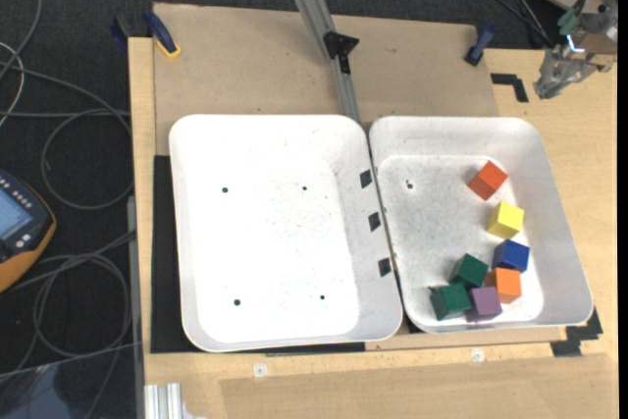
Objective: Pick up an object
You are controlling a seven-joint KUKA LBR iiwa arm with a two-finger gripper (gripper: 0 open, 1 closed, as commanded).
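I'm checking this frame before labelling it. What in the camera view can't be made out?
- Gripper: small and blurred at the top right; finger state is unreadable.
- Arm above it: cut off by the right edge.
- Orange block: partly hidden by the blue block and purple block in the right bin.
- Device at far left: cut off by the left edge.

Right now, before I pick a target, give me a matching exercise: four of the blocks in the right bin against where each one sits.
Things:
1. red-orange foam cube
2. yellow foam cube
3. purple foam cube
4. blue foam cube

Places:
A. near edge of the cluster, beside a dark green cube
B. alone, farthest from the camera
C. between the yellow and the orange cube
D. just nearer than the lone cube

Pairs: 1-B, 2-D, 3-A, 4-C
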